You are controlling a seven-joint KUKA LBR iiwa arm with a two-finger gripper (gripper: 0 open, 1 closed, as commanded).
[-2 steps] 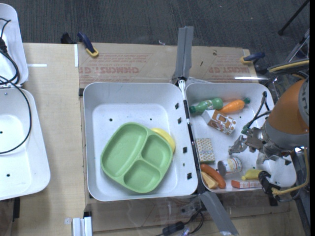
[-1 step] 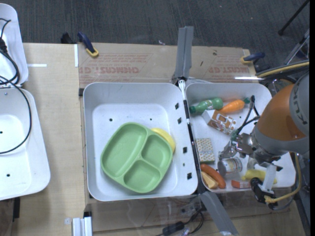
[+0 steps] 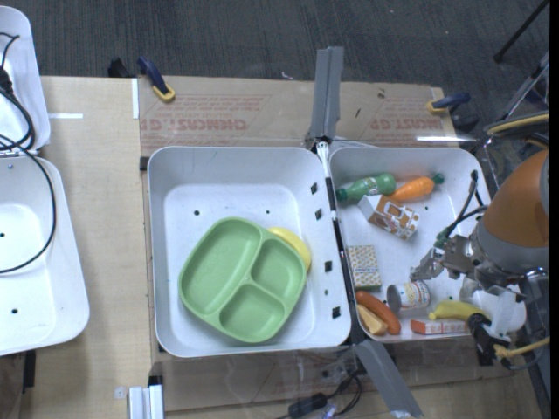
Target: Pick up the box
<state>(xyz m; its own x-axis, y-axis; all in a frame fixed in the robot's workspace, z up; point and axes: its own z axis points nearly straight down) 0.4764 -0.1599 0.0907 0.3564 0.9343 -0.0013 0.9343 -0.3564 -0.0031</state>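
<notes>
Left bin (image 3: 175, 234): green divided plate (image 3: 243, 278) lying over a yellow item (image 3: 295, 243).
Right bin (image 3: 454, 160): mixed toy food.
Arm (image 3: 524, 216): over right bin's right edge.
Gripper (image 3: 434, 264): low near can (image 3: 408, 296); finger state cannot be made out.
Box (image 3: 395, 217): upper middle of right bin, below carrot (image 3: 412, 188), well apart from gripper.

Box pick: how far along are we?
Done: the arm is in over the right bin. In hand: nothing visible; the gripper sits low beside the can, apart from the orange-and-white box, which lies flat below the carrot. I can't tell the finger state. Left: move to the box, grasp it and lift.
</notes>
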